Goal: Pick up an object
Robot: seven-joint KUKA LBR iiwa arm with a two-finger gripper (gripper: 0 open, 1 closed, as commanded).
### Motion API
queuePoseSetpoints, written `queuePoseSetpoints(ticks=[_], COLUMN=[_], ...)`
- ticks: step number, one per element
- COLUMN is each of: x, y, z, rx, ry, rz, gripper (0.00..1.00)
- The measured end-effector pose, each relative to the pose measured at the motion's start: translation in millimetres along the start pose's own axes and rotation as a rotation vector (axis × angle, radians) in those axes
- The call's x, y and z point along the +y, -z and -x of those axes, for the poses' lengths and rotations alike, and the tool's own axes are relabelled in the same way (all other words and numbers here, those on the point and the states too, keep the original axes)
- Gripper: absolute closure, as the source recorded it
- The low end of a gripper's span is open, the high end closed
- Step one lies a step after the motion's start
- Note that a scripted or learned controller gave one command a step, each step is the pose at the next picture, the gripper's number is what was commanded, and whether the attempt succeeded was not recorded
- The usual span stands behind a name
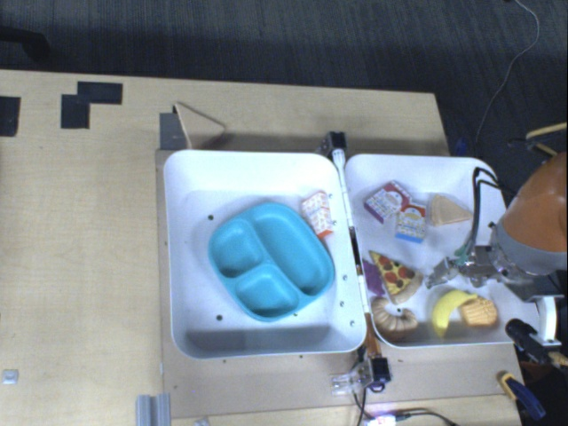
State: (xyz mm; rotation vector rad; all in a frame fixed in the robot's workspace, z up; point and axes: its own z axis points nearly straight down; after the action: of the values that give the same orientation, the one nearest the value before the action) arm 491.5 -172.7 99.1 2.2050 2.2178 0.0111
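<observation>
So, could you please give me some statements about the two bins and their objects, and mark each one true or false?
1. The blue plastic divided tray lies in the left white bin. True.
2. The yellow toy banana lies in the left bin. False: it lies in the right white bin.
3. The toy pizza slice lies in the right bin. True.
4. The end effector hangs above the left bin. False: it is over the right bin.

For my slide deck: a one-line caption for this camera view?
Gripper hovers in the right bin above a banana; left bin holds a blue tray.
</observation>
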Motion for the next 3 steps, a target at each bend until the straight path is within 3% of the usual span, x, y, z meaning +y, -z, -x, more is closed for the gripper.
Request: queuePoseSetpoints(ticks=[1,2,3], x=[1.8,1.7,-2.5], y=[10.7,10.7,-11.5], z=[-0.6,-0.6,-24.3], rx=[0.000,0.000,0.000], ry=[0.003,0.003,-0.004], rz=[0.004,0.003,-0.006], gripper=[1.00,0.00,0.00])
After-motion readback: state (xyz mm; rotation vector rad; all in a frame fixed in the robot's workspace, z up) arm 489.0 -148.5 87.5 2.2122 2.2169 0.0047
